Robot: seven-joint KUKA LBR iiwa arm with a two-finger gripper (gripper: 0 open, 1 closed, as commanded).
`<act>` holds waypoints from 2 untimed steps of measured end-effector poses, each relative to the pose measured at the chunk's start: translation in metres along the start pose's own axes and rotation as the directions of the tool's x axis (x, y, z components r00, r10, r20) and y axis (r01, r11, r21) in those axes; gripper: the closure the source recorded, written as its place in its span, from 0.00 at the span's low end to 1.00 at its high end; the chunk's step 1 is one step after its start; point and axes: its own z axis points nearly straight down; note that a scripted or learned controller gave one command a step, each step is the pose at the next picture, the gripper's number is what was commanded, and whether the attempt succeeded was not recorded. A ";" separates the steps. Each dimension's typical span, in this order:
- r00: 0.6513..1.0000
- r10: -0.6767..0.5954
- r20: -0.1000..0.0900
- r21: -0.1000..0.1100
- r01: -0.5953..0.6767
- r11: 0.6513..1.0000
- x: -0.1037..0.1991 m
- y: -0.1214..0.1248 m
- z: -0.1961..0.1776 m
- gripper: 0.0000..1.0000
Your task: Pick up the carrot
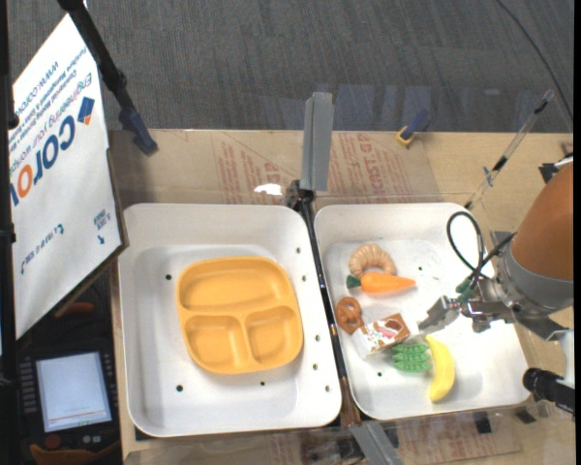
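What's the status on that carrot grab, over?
End effector right of the food pile. Carrot lying in right bin, not held. Croissant touching it behind.

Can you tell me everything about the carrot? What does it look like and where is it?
The carrot is a small toy one, smooth and shiny like plastic, bright orange with a green leafy top. It lies flat on its side in the right white bin, its green end toward the bin's left wall and its pointed tip toward the arm. A curled tan pastry sits right behind it, touching or nearly so. A brown doughnut lies just in front of it, apart. The gripper is off to its right, not touching it.
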 end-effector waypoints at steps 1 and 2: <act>0.998 0.066 0.001 -0.002 -0.066 0.998 0.025 0.105 0.020 0.00; 1.000 0.028 0.002 -0.007 -0.028 1.000 0.056 0.129 0.093 0.00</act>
